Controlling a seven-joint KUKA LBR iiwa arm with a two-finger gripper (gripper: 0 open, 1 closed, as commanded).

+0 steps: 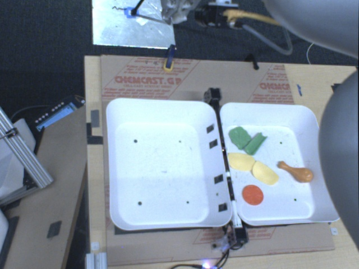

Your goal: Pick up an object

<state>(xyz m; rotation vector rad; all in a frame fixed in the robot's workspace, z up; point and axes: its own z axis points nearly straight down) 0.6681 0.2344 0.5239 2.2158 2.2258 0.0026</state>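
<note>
2 bins: left bin (120,150) bare; toys cluster mid right bin (303,122); gripper (178,7) state unclear.

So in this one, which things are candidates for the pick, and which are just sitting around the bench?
Belonging to the job:
- green piece
- yellow piece
- red disc
- orange drumstick-shaped toy
- right bin, which holds all four
- claw, up at the top of the view

Just lying about:
- left bin
- cardboard sheet under the bins
- foil-like plate on the floor

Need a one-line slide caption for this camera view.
Gripper raised beyond the bins; right bin holds green, yellow, red and orange pieces.
</note>
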